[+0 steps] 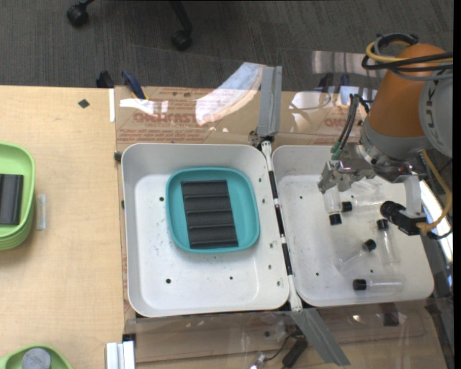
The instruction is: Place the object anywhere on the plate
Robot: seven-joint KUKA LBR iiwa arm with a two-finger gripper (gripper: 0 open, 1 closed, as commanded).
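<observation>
The gripper (337, 189), whose state I cannot tell, should settle squarely over a clear tube (335, 209) before carrying it toward the teal plate (176, 216) at nine o'clock.

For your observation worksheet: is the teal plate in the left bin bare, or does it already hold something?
It holds something. The teal plate lies flat in the left bin, with a dark ribbed block resting across its middle.

Floor (230, 29): dark grey carpet along the top of the view.
Chair castors (79, 12): two black wheels on the carpet, top left.
Bench top (57, 230): pale wood, matte, lightly marked.
Cardboard sheet (187, 119): brown, printed red, lying behind the bins.
Light: even, overhead; glare on clear plastic at right.
</observation>
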